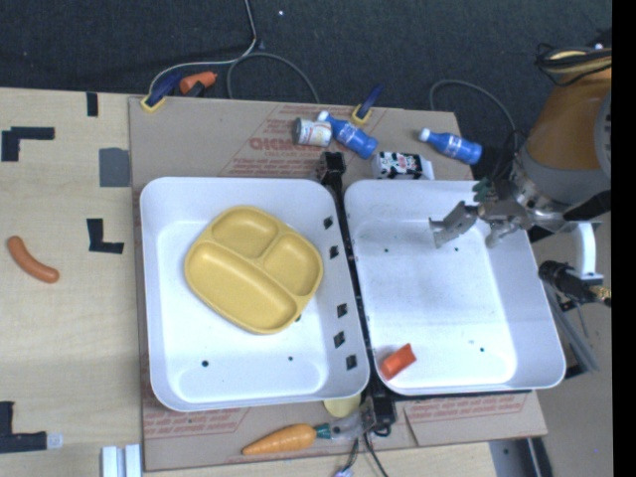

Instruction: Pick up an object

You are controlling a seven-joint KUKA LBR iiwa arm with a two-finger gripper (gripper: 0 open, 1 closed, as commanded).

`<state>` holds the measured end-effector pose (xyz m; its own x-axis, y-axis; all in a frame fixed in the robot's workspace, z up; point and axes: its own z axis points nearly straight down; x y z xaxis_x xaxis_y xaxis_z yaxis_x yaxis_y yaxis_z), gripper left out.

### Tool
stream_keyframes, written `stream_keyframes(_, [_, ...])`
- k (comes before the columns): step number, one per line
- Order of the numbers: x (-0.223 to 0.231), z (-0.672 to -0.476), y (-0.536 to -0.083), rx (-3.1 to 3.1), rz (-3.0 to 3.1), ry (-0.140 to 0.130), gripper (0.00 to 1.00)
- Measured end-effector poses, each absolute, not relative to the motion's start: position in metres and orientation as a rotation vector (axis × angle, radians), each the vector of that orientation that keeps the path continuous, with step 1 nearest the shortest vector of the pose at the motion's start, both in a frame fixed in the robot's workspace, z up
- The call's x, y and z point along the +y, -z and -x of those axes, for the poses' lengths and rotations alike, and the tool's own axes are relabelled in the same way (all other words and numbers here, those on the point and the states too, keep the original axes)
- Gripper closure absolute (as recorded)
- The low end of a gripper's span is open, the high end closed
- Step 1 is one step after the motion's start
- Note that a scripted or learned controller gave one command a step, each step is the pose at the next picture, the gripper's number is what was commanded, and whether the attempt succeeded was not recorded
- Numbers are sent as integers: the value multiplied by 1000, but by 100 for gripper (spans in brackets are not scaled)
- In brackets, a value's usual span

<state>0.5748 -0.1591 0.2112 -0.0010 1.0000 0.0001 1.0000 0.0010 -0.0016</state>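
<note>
The orange block [397, 360] lies well apart from the fingers [449, 223]; their spread is indiscernible.

Glossy yellow plastic tray [254, 267] lies in smooth white plastic bin [169, 366].

Camera view: single fixed overhead camera, tilted, set back enough to take in both white bins [159, 296] and surrounding bench [60, 187]; arm [566, 137] enters at right.

Grey arm [556, 182], orange band, seemingly metallic
</note>
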Motion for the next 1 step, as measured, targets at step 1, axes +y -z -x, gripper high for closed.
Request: stream_keyframes(1, [-104,-560,-110,-2217,2208,-9,0])
